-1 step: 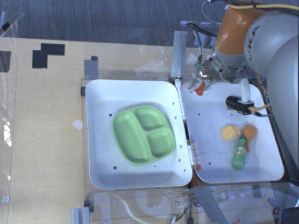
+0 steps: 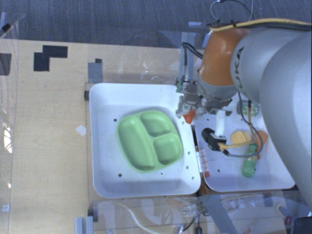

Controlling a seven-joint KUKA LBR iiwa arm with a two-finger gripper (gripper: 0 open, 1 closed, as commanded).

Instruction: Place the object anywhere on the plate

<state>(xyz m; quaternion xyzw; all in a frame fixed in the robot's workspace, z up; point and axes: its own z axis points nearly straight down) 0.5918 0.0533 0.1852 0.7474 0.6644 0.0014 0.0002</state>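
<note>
The grey arm point(image 2: 275, 77) reaches in from the right, its orange band point(image 2: 219, 57) above the far edge of the right bin point(image 2: 229, 179). The gripper point(image 2: 187, 107) hangs over the rim where the two bins meet, towards their far corners. A small orange-red object point(image 2: 189, 115) sits right at the gripper's tip, over the right edge of the left bin point(image 2: 105, 130). Whether the gripper is closed on it or merely touching it cannot be told from this angle. The green plate point(image 2: 130, 133), divided into three compartments, lies tilted in the middle of the left bin, on the bin floor. The orange-red object is just beside the plate's far right corner and does not rest on the plate. In the right bin, a yellow ridged item point(image 2: 239, 138) lies near the middle, with an orange piece point(image 2: 262, 137) just beside it towards the right edge. A green bottle-shaped item point(image 2: 249, 167) lies nearer the front edge. A round green-and-white thing point(image 2: 247, 109) sits near the far edge, partly under the arm. The pale wooden bench point(image 2: 44, 130) carries black tape marks point(image 2: 48, 56) near its far left corner.
</note>
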